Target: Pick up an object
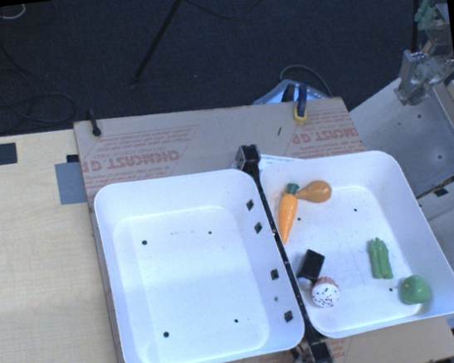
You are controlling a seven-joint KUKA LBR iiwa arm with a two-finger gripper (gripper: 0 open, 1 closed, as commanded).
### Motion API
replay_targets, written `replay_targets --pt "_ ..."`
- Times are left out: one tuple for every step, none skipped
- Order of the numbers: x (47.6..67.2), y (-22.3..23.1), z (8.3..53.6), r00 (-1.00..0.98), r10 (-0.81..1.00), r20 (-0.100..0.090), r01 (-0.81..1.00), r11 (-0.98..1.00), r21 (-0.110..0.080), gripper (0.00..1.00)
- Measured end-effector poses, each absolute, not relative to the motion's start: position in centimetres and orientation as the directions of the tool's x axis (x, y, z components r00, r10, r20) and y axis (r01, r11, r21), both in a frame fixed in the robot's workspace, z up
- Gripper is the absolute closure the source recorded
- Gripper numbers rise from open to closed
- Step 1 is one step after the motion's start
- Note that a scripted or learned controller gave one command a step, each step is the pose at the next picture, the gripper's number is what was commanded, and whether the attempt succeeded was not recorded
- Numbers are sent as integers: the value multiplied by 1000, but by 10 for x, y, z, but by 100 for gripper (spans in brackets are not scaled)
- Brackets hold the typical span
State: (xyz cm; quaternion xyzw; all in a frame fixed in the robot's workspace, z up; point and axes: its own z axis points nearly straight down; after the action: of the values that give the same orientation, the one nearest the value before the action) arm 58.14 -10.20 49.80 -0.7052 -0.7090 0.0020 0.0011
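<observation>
Spotting the gripper [419,78] way up over a grey metal plate [395,123], off the bins altogether. Can't tell if it's wide or narrow from this angle, too small and murky. Not carrying anything visible.

Everything grabbable sitting below and to the left of it, all in the right bin [420,195]:
- Nearest: an orange pear-shaped toy [317,191], touching the leafy end of a carrot [287,215]. Carrot tilted, tip pointing down, hugging the wall shared with the left bin [105,235].
- Further down from the gripper: a black block [310,264], with a speckled white ball [325,293] right against its lower edge. Both tucked near that same wall and its row of black clips [275,274].
- Almost straight below the gripper: a green pod [379,259], lying on its own, well apart from the rest.
- Lowest of the lot: a green ball [414,289], jammed into the bin's far corner by the rim.

Also noticing cardboard [164,147] under both bins, plus a yellow-handled tool [301,110] left of the gripper, lying beyond the bins.
</observation>
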Motion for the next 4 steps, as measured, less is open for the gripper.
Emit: replay_targets --pt "523 -53 536 -5 1000 1 1000 5 0 100" --pt "477 -8 538 -5 1000 1 1000 5 -4 100" --pt "476 26 537 -3 1000 0 1000 3 -5 100" --pt "476 50 537 -2 1000 0 1000 2 -4 100"
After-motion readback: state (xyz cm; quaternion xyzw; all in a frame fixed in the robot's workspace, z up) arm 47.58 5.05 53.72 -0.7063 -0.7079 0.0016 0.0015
